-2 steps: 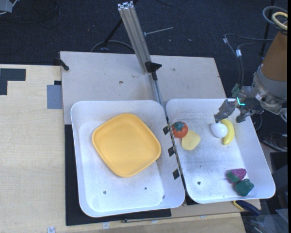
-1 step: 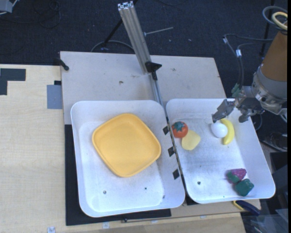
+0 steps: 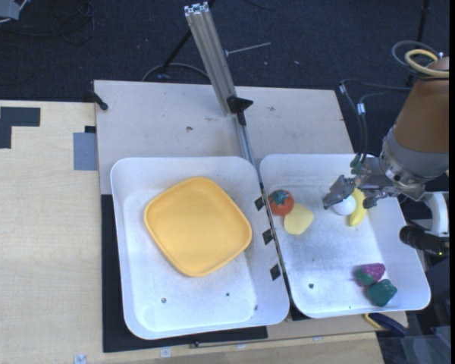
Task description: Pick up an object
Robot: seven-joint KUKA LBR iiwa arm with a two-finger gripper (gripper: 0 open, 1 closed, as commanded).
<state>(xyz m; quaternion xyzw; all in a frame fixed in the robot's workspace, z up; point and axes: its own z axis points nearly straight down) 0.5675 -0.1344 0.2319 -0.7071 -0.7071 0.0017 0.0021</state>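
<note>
In the camera view, the gripper (image 3: 350, 196) hangs low in the right bin (image 3: 326, 290), its dark fingers spread open around a small white ball (image 3: 346, 205) — a yellow banana-like piece (image 3: 357, 216) lies just right of that ball. Left of the ball sit a yellow lump (image 3: 298, 220) and a red tomato-like toy (image 3: 281, 201). To grasp well, the fingers should probably straddle the ball alone — clear of the yellow piece — before closing. Nothing is clamped yet.
</note>
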